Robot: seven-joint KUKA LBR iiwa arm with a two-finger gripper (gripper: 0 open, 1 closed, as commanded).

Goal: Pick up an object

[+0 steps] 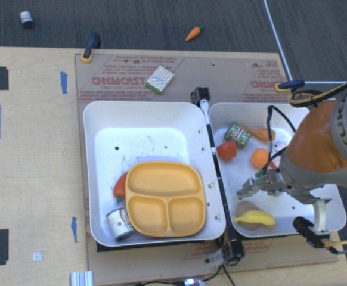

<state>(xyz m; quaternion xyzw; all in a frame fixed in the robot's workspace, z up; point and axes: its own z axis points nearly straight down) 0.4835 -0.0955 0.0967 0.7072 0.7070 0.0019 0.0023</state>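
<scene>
Biggest thing here is the yellow divided tray (164, 204) hogging the left bin (96, 159), with a small can (118, 223) and something red-orange tucked beside it. The right bin (339, 214) holds a green can (238, 134), red tomato (226, 151), orange (260, 158) and banana (254, 219). The gripper (254, 185) hangs just above the banana; can't tell how wide it's set. Banana's probably light, smooth plastic, best pinched across its middle.

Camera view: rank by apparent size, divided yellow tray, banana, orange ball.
1. Divided yellow tray, by far the largest.
2. Banana.
3. Orange ball, smallest, though the arm partly covers it.
</scene>
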